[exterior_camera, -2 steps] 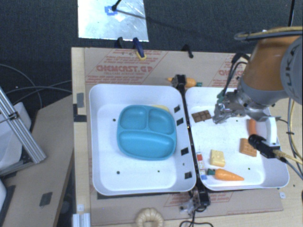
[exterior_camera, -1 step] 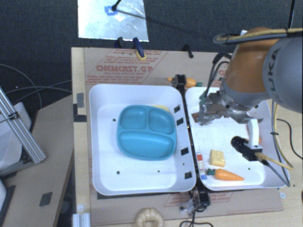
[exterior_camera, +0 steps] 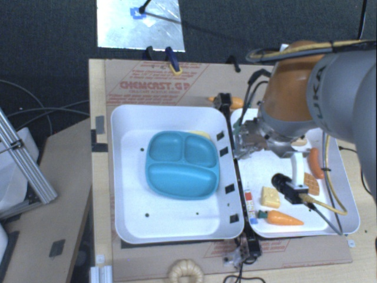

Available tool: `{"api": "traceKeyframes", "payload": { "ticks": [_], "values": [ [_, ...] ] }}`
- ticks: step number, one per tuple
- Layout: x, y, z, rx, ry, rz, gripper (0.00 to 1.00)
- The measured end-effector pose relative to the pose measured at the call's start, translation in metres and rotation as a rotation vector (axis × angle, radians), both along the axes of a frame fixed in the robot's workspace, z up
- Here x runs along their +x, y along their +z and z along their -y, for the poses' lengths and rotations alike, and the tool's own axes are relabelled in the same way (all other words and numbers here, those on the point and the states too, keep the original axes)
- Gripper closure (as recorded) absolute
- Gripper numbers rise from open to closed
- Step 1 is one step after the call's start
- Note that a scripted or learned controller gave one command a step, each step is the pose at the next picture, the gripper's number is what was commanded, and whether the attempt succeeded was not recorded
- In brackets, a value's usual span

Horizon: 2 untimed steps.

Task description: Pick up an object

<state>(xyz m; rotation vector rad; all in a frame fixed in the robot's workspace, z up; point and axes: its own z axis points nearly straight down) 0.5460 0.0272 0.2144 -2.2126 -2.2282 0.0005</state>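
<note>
My gripper hangs low over the left side of the right bin, close to the wall shared with the left bin. The bulky grey and orange wrist covers most of it. In the right bin lie an orange carrot at the front, a yellow cheese wedge just behind it, a brown waffle piece and a red sausage to the right. None of these is seen between the fingers. An orange piece pokes out at the bin's back left corner.
The left bin holds a blue divided plate, with a pale yellow thing peeking out behind it. A small red and white item lies along the divider. Black clips line the shared wall.
</note>
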Motion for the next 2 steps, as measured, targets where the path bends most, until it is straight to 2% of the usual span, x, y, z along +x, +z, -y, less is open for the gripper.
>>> {"api": "traceKeyframes", "payload": {
  "ticks": [1, 2],
  "values": [
    [-0.0011, 0.0203, 0.0042, 0.0, -0.002, 0.004, 1.0],
    [-0.0052, 0.0195, 0.005, -0.001, -0.005, 0.002, 1.0]
  ]
}}
